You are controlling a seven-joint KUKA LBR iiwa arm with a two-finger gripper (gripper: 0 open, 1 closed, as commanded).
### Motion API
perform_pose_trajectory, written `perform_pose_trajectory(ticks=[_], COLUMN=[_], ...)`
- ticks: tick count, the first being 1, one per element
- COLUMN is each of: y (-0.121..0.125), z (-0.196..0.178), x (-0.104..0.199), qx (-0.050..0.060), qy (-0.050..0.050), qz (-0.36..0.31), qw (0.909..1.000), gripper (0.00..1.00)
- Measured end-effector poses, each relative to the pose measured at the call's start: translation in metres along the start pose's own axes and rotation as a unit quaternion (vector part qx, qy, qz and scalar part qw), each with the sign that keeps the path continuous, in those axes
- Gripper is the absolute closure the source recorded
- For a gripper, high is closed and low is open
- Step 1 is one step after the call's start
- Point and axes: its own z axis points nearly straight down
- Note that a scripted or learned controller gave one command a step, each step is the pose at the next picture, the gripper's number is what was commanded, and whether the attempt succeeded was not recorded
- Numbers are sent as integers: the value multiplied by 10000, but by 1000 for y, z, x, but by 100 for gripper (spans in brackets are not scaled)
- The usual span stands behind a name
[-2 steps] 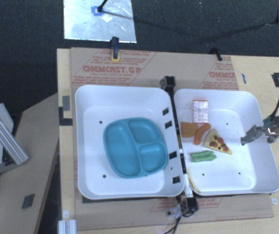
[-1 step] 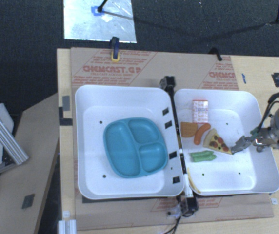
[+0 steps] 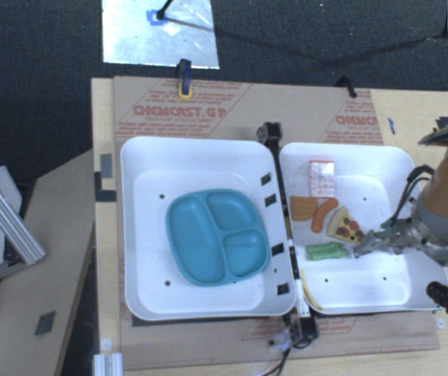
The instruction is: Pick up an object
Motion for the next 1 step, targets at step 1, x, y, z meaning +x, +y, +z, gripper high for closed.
perform_pose_trajectory(ticks=[1], y=[1], z=[7], x=[0], qx=[-14], qy=[-8], qz=[3], qw=[10000], gripper=[0])
